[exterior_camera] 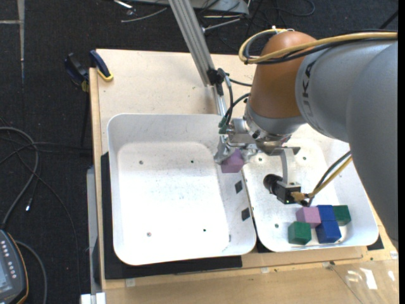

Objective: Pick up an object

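The gripper (229, 152) hangs over the ridge between the two white bins, its fingers closed on a purple block (233, 163) held just above the left bin's (126, 132) right rim. In the right bin (364, 230), toward the bench's near right corner, a cluster of green, blue and pink blocks (318, 223) lies together.

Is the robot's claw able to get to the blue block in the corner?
Probably yes. The blue block lies uncovered in the right bin, but pink and green blocks press against it, and the claw is at the bin divider.
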Motion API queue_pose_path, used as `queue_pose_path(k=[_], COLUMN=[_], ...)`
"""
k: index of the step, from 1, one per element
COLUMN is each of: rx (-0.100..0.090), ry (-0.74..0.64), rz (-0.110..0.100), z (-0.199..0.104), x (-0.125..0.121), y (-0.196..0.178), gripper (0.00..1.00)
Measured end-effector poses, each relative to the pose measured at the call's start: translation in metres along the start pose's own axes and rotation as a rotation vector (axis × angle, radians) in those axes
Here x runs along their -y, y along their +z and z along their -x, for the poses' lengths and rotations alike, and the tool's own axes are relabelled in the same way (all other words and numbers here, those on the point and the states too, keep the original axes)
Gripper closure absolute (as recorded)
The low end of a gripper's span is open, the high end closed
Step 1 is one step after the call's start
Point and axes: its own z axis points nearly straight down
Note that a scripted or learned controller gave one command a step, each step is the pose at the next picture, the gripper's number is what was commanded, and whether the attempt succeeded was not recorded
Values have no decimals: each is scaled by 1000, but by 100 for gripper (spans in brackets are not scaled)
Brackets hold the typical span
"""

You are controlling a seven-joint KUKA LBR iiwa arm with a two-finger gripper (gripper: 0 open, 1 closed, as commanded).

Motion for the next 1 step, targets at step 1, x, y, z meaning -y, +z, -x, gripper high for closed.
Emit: queue_pose_path(k=[1], rx=[3], ry=[5], rz=[9], z=[-14], x=[-18], y=[10], gripper=[100])
